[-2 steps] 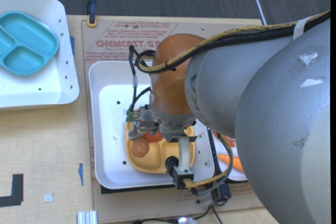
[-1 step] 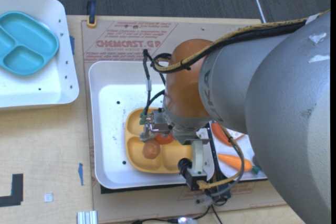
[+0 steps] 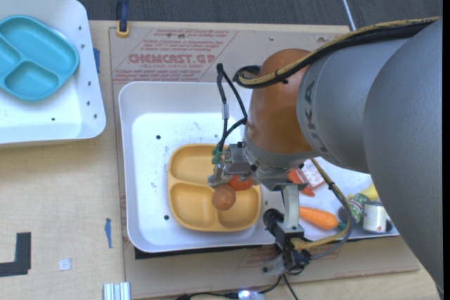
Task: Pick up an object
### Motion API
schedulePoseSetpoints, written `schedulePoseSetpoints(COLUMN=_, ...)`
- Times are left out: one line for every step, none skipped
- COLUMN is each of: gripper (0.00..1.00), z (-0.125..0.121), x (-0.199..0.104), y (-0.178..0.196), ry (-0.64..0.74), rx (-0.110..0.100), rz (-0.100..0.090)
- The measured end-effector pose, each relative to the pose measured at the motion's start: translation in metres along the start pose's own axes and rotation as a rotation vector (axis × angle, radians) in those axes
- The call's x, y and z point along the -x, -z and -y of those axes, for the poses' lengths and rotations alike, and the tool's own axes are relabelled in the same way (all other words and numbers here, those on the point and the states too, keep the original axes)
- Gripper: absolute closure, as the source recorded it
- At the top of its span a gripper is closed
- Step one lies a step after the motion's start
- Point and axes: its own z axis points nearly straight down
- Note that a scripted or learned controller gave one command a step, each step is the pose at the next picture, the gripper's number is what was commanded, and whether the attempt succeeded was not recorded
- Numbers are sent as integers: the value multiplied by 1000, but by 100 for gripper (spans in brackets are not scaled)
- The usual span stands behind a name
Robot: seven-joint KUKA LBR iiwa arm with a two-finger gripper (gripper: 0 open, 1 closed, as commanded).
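Note:
My gripper [image 3: 226, 166] hangs low over the yellow divided plate [image 3: 190, 183] in the right bin [image 3: 140, 151]. A small brown round object [image 3: 223, 199] lies on the plate just below the gripper. A red object [image 3: 240, 184] sits right beside it, partly under the wrist. Near the bin's right side, an orange carrot-like piece [image 3: 318, 218] and a green, yellow and white item [image 3: 369, 211] lie partly hidden by the arm. The arm's orange band and grey body cover much of the bin's right half.
The left bin [image 3: 84, 116] holds a blue divided plate [image 3: 35, 56]. Black cables [image 3: 285, 242] hang from the wrist over the right bin's front rim. A printed cardboard sheet [image 3: 172, 56] lies under the right bin.

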Motion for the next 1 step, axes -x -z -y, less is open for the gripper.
schedulePoseSetpoints(gripper=100, z=-1, x=-1, y=10, ry=1, rx=2, rz=-1)
